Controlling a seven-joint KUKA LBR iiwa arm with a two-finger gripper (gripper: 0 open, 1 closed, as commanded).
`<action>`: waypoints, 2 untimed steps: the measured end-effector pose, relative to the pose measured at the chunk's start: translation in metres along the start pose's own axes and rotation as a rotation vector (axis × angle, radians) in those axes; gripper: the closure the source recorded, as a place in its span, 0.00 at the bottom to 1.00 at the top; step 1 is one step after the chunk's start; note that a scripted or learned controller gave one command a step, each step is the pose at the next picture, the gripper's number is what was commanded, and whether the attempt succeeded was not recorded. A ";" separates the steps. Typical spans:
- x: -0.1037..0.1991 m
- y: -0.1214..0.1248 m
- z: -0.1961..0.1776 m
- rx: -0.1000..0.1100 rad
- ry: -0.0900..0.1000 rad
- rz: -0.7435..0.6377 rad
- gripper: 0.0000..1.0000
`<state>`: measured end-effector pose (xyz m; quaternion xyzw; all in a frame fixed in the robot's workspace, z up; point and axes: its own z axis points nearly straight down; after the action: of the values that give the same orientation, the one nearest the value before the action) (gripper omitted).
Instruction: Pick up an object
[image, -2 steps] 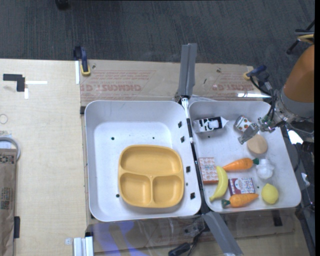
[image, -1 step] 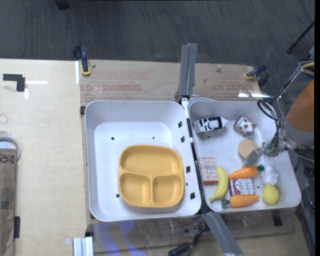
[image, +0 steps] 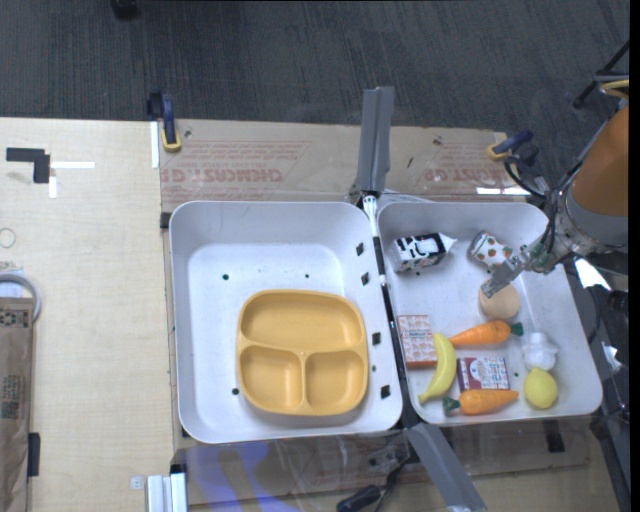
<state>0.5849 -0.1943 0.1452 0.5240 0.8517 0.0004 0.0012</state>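
The right bin (image: 570, 300) holds several toy foods. A beige egg (image: 501, 303) lies near its middle. My gripper (image: 503, 277) comes in from the right and hovers right over the egg's top edge. Behind it lie a black-and-white cow toy (image: 420, 250) and a red-spotted white piece (image: 489, 248). In front lie a carrot (image: 484, 335), a banana (image: 440, 365), a red box (image: 413, 338), a red carton (image: 482, 373), a second carrot (image: 482, 402), a lemon (image: 540, 388) and a small white piece (image: 540, 350).
The left bin (image: 200, 300) holds a yellow divided plate (image: 302, 352). A grey divider post (image: 375, 140) rises between the bins at the back. The arm's orange band (image: 612, 170) sits over the right bin's far right corner.
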 end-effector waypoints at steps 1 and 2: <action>-0.007 -0.048 0.053 0.001 0.002 -0.194 0.00; 0.022 -0.105 -0.016 0.000 0.002 -0.548 0.00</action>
<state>0.4811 -0.2220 0.1612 0.2739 0.9618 0.0005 0.0006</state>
